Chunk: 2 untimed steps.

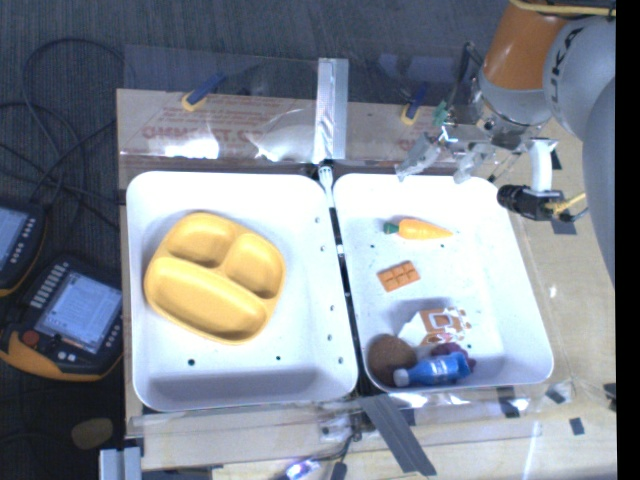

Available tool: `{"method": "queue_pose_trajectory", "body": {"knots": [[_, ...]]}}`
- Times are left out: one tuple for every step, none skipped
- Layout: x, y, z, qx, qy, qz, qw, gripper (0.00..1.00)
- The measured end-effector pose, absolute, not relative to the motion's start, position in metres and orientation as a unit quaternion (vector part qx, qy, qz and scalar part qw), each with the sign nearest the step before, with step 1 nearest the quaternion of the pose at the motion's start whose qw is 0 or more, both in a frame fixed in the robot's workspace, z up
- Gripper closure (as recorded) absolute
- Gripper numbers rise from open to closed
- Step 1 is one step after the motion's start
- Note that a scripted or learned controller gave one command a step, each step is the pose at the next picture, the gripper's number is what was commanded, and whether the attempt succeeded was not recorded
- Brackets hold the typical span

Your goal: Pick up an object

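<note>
While the gripper [445, 158] hangs above the far rim of the right bin [520, 268], we judge that we are at the start of the pick: nothing sits between the fingers, and they stand spread apart, one tip pointing toward the divider and the other toward the bin's far right corner. The arm [545, 38] reaches in from the right, its orange band high above the wrist.

The candidates all lie in the right bin. Nearest the gripper is a toy carrot [420, 230], lying flat with its green end toward the divider. Just beyond it toward the front is a small orange waffle-like block [398, 277], also flat and well clear of its neighbours. At the front wall we see a crowded cluster: a brown rounded lump [390, 353] touching a blue bottle [435, 370], with a white and orange printed piece [443, 323] just behind them. The left bin [160, 193] holds a large yellow bread-shaped mould [212, 274].

We reckon the carrot is the easiest target, since it lies alone. The next move calls for carrying the gripper forward over it, turning the fingers across its narrow width, then descending before closing
</note>
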State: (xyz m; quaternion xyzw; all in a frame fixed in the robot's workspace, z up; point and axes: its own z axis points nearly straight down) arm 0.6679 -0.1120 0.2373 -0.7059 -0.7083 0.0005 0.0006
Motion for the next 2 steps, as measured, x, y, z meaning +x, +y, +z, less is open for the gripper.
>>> {"method": "queue_pose_trajectory", "body": {"knots": [[0.655,-0.131,0.101,-0.686,-0.728,0.0015,0.000,0.00],[0.631,-0.130,0.089,-0.765,-0.644,-0.0035,-0.004,0.00]]}}
